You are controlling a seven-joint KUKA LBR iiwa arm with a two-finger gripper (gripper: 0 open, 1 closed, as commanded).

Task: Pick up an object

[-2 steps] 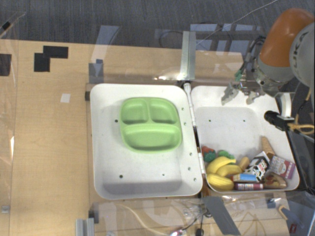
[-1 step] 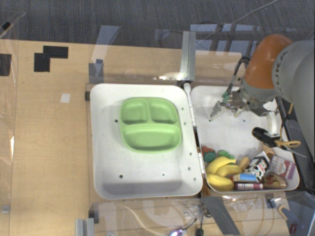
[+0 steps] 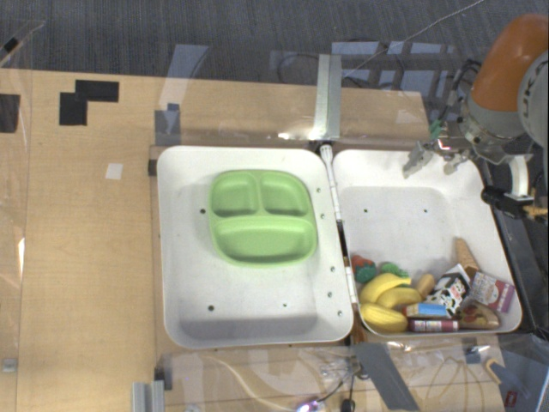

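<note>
Gripper (image 3: 436, 156) fingers are spread apart over the far rim of the right bin (image 3: 403, 221), with nothing between them. One finger (image 3: 416, 160) points down toward the bin's floor, the other (image 3: 455, 162) sits nearer the bin's far right corner. Behind them the grey arm with its orange band (image 3: 506, 67) rises beyond the right bin's far right corner.

Inside the right bin, all the objects are heaped along the near wall, well apart from the gripper. Two yellow bananas (image 3: 388, 300) lie side by side toward the bin's near left corner, with a small green thing (image 3: 366, 274) and a bit of red just beyond them. Beside the bananas, further along the near wall, sits a black-and-white carton (image 3: 449, 292), a tan cone-shaped piece (image 3: 466, 253) leaning on its far side, and a pinkish box (image 3: 495, 293) close to the bin's near right corner. A thin red and blue tube (image 3: 433, 324) lies against the near wall below the carton. The far half of the bin's floor is bare white.

Left of the right bin, touching it along a shared edge, is the left bin (image 3: 184, 307). A green divided plate (image 3: 262, 215) lies flat in it, toward its far side.
</note>
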